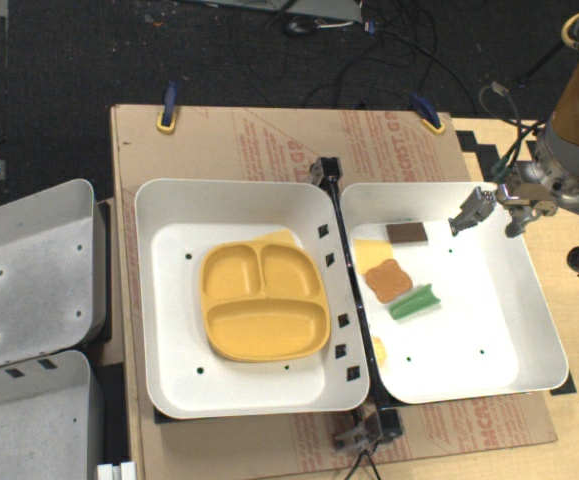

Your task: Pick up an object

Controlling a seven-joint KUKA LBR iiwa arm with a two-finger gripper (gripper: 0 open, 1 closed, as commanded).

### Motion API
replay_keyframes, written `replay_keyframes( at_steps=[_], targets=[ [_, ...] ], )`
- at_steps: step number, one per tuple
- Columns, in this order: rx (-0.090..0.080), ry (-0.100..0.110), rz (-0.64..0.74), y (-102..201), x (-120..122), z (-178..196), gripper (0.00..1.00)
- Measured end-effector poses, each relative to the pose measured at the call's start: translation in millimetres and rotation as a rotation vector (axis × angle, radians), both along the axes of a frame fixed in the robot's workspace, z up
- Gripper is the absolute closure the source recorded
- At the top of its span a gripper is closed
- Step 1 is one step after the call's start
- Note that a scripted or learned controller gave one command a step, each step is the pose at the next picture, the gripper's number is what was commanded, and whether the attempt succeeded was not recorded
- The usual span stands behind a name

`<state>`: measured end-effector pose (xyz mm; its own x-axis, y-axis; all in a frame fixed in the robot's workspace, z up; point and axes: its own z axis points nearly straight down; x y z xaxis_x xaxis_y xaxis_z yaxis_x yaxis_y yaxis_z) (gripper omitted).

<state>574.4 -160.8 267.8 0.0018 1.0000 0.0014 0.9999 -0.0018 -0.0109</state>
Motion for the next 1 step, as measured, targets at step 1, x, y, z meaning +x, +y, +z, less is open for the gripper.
replay_keyframes(
  at_steps=[1],
  targets=[
    [-0.002, -0.011, 0.003, 0.5, 2.1, 6.0, 0.0]
  ],
)
